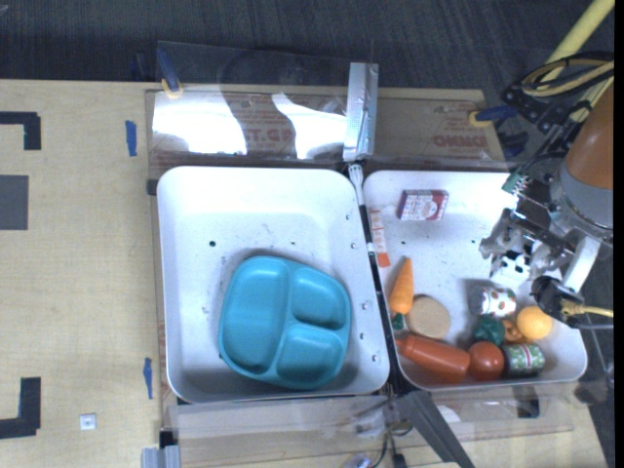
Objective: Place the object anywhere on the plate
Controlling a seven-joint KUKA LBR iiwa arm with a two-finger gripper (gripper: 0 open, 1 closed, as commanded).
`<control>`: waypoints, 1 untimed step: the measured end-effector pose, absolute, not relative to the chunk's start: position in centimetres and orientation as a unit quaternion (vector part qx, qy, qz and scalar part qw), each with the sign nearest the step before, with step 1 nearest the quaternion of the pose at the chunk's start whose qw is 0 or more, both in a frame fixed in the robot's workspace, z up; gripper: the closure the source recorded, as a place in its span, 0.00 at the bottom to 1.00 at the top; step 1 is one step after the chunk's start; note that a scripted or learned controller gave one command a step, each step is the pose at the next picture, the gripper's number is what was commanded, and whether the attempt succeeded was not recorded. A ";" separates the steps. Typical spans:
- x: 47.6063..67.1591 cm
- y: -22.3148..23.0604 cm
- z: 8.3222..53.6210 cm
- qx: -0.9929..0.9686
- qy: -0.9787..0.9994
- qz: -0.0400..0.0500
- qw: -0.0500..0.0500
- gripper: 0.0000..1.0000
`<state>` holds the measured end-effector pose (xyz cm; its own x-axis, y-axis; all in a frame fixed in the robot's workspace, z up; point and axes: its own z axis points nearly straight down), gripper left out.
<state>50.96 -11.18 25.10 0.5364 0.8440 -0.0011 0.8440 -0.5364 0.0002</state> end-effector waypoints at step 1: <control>52.6 -1.9 27.0 0.981 0.193 -0.001 0.000 1.00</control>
<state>52.57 -1.93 26.97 0.9253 0.3793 -0.0020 0.3793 -0.9253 -0.0013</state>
